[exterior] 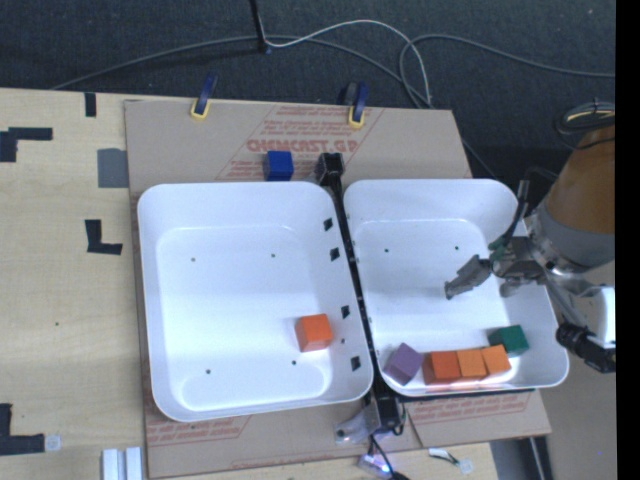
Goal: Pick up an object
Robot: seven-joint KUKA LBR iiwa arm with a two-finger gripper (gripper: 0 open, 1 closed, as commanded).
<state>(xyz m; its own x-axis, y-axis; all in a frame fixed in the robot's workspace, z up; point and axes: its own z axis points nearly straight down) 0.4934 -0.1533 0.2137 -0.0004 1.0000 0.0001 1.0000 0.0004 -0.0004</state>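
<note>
My gripper (480, 286) hangs over the middle right of the right bin (430, 200). It is open, and white bin floor shows between its fingers. One dark finger (462, 279) points down and to the left. Below it, along the bin's front wall, lie a purple block (403, 363), three orange blocks in a row (468, 365) and a green block (510, 340). None of them touches the gripper. An orange cube (314, 332) rests alone in the left bin (200, 218), near its front right corner.
A blue block (279, 164) sits on the cardboard behind the bins, next to a black clip (329, 167) at the divider. Two clamps (203, 98) (355, 106) hold the cardboard's far edge. Cables run across the dark floor behind.
</note>
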